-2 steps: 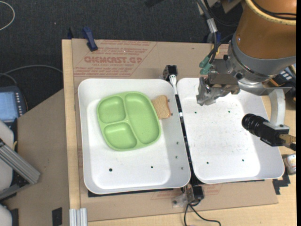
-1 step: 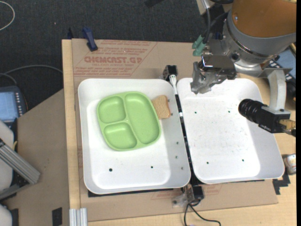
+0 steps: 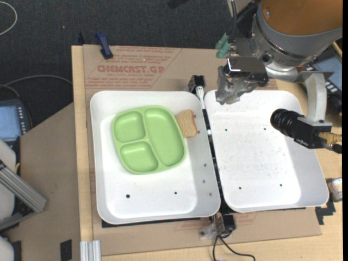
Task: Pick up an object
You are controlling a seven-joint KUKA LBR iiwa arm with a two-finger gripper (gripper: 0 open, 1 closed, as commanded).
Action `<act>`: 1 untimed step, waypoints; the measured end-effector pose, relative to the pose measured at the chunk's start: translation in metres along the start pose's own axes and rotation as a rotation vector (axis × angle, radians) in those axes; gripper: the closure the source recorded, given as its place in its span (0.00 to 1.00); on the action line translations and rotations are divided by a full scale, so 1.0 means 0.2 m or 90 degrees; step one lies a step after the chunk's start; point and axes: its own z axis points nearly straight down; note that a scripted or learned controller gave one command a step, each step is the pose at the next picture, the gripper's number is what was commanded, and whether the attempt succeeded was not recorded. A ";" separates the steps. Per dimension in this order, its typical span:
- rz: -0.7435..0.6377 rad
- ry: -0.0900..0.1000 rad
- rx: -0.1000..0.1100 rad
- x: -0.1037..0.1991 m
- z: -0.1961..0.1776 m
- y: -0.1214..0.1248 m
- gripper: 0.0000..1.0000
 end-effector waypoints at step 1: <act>0.001 -0.002 0.009 0.04 0.33 -0.01 1.00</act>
